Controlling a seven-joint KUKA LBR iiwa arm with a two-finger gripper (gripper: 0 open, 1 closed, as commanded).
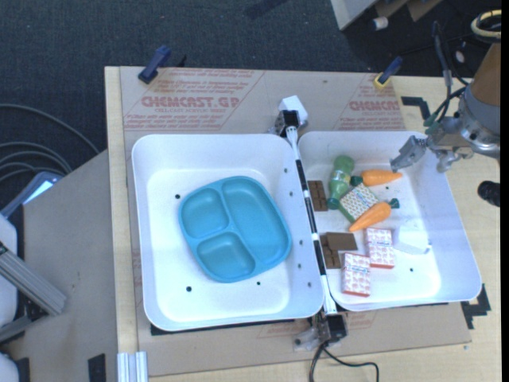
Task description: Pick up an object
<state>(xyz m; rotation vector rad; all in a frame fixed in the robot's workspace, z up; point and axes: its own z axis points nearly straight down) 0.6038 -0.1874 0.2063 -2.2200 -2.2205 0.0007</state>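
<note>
White plastic makes up both bins, set side by side on a brown board. Nearest the camera in the right bin [457, 281] lie three small red-and-white packets [356, 275], one low and two just above it [380, 247], with a brown bar [340, 241] touching their left side. A pale white block [412, 243] sits just beside them to the right. Further up, an orange carrot [371, 216] lies at a slant, its tip against a green-patterned box [357, 201]. Another brown bar [316, 195] rests by the divider. Beyond these, a green bottle [341, 176] stands near a second carrot [381, 178] that lies almost level.

The left bin [151, 213] carries a blue three-part plate [233, 228] near its middle.

At the far right, the gripper [429, 151] hangs over the upper edge of the right bin, just beside the second carrot. Nothing sits between its fingers; whether they are spread or closed I cannot tell.
</note>
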